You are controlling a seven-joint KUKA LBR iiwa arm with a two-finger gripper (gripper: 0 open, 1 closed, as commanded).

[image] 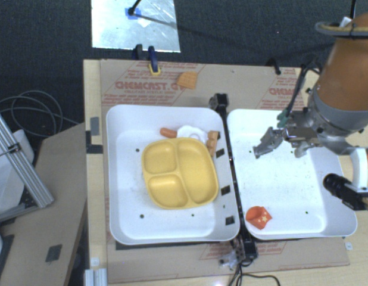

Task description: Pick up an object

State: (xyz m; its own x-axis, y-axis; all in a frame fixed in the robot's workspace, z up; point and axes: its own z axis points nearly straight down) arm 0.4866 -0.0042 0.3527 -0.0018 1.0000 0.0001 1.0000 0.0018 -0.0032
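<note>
gripper (278, 143) hovers over right bin (291, 177), holding nothing.

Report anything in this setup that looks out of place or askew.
One item sits outside both bins: a small tan object lies on the brown board behind the left bin. Inside that bin, the yellow divided tray sits rotated, not square with the walls. The red object lies in the right bin.

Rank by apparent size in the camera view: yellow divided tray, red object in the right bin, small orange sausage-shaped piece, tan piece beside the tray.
1. Yellow divided tray, by far the largest.
2. Red object.
3. Orange sausage-shaped piece and tan piece: too alike to rank.
</note>
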